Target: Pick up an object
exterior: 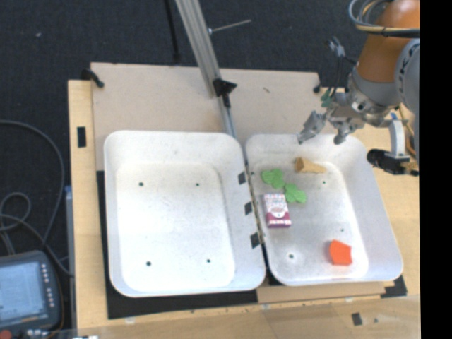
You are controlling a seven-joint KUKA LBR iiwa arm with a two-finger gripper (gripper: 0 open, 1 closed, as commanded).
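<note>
Seemingly the approach step is in hand: the pincer [325, 132] hangs spread and holding nothing over the far edge of the right bin [374, 210], near a tan block [309, 165]. Next it needs to descend squarely over one thing (block, green pieces [284, 185], orange block [340, 253]). The small carton [277, 211] has print too blurred to read.
</note>
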